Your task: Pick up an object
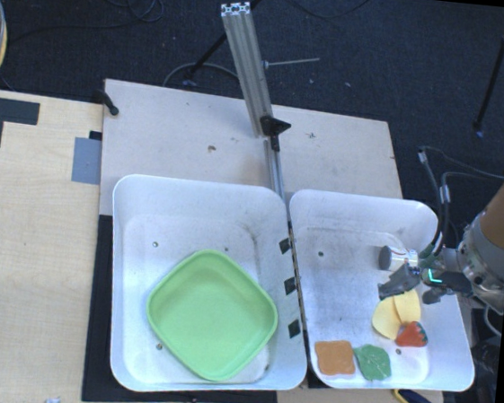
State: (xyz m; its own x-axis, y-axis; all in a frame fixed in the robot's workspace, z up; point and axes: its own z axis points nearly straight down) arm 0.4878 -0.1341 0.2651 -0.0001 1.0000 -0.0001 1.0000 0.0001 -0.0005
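The table [178, 133] bears two white bins side by side. The left bin [132, 219] contains a green plate [212, 313]. The right bin [337, 251] is taken as the landmark for what follows. The arm [496, 237] is reached in over this bin's right wall, and the tool [413, 279] is seen low over the bin's right half.

Four small objects are gathered in the bin's near right corner: a yellow piece [396, 314], a red piece [412, 334], a green piece [372, 361] and an orange square [335, 357].

The step in hand is judged to be the approach to a grasp, with nothing yet lifted. The tool is placed just above the yellow piece, at or very near its upper edge; contact cannot be confirmed. Whether the tool is wide or narrow cannot be told from this view, and nothing is seen held in it.

The next move is judged to call for a descent onto the yellow piece, a firm closure, then a lift clear of the red piece touching it.
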